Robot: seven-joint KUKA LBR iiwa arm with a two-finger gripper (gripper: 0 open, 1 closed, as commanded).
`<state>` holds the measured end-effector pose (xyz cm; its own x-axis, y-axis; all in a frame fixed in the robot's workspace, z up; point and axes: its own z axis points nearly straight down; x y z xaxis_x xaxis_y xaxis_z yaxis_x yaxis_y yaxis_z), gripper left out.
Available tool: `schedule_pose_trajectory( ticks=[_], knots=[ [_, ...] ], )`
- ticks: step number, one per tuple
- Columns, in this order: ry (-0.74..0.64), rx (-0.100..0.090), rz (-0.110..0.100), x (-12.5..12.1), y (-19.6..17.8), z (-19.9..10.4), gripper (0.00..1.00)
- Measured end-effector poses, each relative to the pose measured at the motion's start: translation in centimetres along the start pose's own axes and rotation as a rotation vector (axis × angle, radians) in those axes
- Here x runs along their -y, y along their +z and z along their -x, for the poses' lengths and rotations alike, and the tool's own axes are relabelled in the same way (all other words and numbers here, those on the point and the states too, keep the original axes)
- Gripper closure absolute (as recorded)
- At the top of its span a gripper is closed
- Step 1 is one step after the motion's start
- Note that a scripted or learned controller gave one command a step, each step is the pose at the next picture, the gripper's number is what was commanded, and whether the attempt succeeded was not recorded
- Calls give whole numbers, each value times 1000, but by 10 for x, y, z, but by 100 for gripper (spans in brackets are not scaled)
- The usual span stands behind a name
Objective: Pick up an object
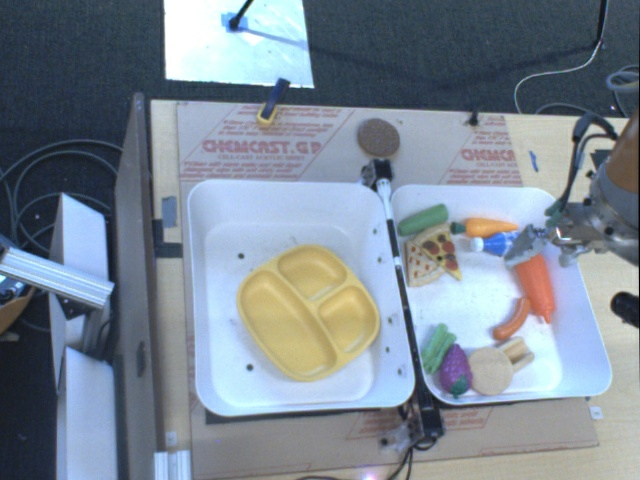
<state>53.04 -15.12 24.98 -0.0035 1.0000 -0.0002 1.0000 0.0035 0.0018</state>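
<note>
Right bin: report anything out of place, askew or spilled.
Nothing stands out. The toy foods lie loose inside the right bin, none over its rim. The yellow tray sits askew but whole in the left bin. The tool hovers above the carrot.

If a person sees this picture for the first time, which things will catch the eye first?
Probably the yellow divided tray, lying alone in the left bin. Next comes the colourful toy food in the right bin, above all the orange carrot, with the gripper just above its top end at that bin's right side.
</note>
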Motion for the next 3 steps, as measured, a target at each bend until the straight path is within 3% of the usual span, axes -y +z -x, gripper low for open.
schedule_pose_trajectory(
  ticks=[1, 2, 3],
  knots=[
    [-4, 0, 0, -44, 152, -6, 0],
    [-3, 2, 3, -106, 163, -47, 0],
    [-2, -1, -3, -103, 155, -47, 100]
  ],
)
